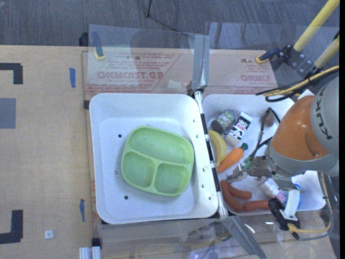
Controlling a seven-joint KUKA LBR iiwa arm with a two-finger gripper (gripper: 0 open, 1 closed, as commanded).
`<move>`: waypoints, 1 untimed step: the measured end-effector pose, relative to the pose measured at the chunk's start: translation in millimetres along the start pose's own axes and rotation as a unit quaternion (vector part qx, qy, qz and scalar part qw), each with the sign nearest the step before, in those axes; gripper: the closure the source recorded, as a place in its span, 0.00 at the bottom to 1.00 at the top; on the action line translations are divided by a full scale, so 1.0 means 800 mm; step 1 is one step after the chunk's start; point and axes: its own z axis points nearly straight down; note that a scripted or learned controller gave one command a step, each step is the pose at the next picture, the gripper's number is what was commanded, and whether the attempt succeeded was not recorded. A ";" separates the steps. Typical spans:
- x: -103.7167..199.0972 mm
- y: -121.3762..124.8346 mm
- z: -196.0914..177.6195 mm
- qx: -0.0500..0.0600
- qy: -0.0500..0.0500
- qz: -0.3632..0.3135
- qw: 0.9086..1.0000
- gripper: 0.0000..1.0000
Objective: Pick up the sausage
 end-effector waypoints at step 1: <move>0.000 0.000 0.000 0.000 0.000 0.000 1.000 0.00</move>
